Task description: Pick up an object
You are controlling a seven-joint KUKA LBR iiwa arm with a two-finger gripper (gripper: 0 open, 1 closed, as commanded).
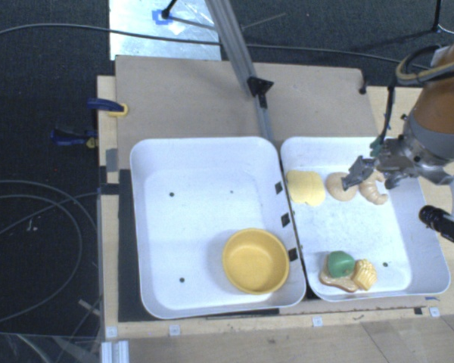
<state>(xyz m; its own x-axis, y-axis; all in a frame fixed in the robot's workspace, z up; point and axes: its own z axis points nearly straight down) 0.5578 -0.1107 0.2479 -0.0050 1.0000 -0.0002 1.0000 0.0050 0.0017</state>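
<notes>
My gripper (375,175) hangs over the back of the right bin (424,278), open, with nothing held between its fingers. Its left finger (356,175) reaches down toward a round tan piece (337,187). A curved tan piece (375,195) lies just under the gripper. Left of these, a pale yellow flat object (306,188) rests against the bin's left wall. At the front of the same bin sit a green ball (339,263) and a yellow ridged toy (364,274), on a tan scrap (331,280).
The left bin (174,203) holds a yellow bowl (255,260) at its front right. A slanted metal pole (234,36) crosses above the bench behind the bins. A black fitting (439,222) juts out by the right bin's right rim.
</notes>
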